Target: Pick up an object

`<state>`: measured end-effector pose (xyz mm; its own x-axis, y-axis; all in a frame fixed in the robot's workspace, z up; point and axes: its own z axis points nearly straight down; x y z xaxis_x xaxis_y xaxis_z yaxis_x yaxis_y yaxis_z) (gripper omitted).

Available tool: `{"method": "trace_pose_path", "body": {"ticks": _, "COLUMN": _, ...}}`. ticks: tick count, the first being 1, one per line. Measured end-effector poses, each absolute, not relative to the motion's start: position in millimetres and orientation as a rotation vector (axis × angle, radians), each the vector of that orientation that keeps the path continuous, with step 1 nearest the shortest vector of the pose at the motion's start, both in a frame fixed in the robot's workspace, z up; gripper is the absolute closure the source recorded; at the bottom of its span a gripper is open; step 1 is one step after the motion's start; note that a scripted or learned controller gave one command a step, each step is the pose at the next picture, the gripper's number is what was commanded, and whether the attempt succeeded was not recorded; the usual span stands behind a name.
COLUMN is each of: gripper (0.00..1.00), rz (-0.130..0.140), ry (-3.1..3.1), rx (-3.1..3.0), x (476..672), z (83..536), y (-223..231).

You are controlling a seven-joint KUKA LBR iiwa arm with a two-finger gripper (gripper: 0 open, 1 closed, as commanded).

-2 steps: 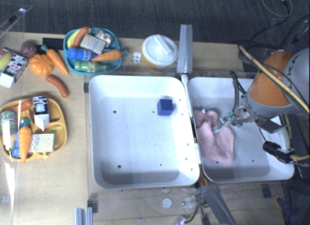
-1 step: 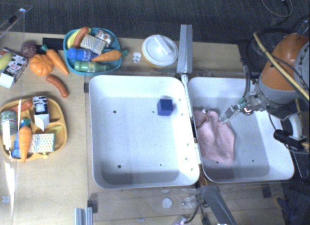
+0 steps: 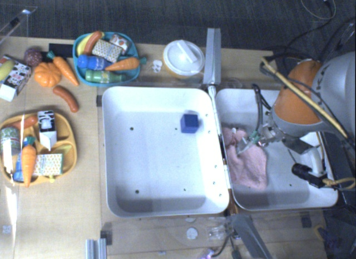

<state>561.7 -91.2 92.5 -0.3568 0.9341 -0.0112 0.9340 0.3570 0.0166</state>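
A small blue cube (image 3: 190,122) lies in the left bin (image 3: 119,157), in its upper right part, near the wall that divides the two bins but not touching it; it rests flat on the white floor, alone, and throws a small shadow; a pink cloth (image 3: 246,164) lies in the right bin (image 3: 289,196), against its left wall; it is crumpled and soft, with folds, longer from top to bottom than it is wide; its upper end is narrow and its lower part spreads wider on the floor of the bin
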Motion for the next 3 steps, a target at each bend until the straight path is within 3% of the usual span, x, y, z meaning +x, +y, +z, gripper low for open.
{"method": "trace_pose_path", "body": {"ticks": 1, "gripper": 0.00, "rz": 0.014, "ry": 2.361, "rx": 2.052, "x": 609.4, "z": 91, "y": -95}}
{"method": "trace_pose_path", "body": {"ticks": 2, "gripper": 0.00, "rz": 0.003, "ry": 2.254, "rx": 2.183, "x": 612.6, "z": 186, "y": -76}}
{"method": "trace_pose_path", "body": {"ticks": 3, "gripper": 0.00, "rz": 0.007, "ry": 2.394, "rx": 2.024, "x": 588.2, "z": 96, "y": -108}}
